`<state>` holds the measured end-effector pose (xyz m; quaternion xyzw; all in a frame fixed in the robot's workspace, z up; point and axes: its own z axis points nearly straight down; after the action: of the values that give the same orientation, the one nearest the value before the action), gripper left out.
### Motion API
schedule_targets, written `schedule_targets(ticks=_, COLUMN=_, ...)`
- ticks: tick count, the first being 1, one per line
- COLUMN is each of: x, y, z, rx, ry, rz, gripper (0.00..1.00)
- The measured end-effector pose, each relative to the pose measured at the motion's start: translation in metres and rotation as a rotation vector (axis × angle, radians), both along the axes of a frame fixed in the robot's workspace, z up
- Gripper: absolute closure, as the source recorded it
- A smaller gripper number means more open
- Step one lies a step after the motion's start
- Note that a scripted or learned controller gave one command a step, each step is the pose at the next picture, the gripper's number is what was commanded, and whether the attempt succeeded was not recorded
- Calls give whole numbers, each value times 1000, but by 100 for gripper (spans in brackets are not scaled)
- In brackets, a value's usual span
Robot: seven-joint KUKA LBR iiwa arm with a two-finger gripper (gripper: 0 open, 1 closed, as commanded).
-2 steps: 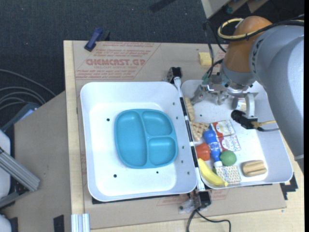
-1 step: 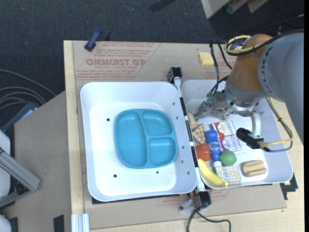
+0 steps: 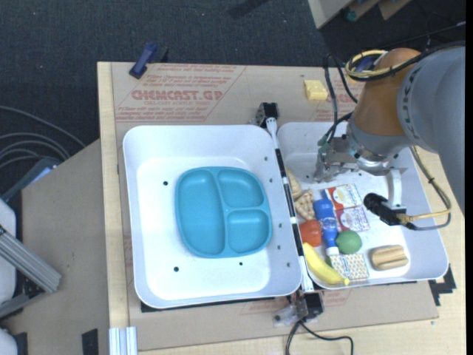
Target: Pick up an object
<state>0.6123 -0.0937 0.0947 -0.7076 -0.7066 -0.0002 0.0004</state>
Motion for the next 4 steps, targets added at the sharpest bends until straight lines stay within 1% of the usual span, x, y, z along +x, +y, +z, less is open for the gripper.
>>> schedule_targets(ticks=1, x=0, y=0, z=0, rx=0, ry=0, rz=0, gripper=0)
schedule_targets(ticks=2, x=49, y=3, z=-10, rx=-1, ry=-1, rz=2, gripper=0)
schedule_targets(ticks=3, x=49, y=3, z=1, rx=-2, ry=-3, rz=2, gripper=100)
schedule_targets(ticks=4, x=49, y=3, z=0, rx=-2, ry=-3, rz=2, gripper=0)
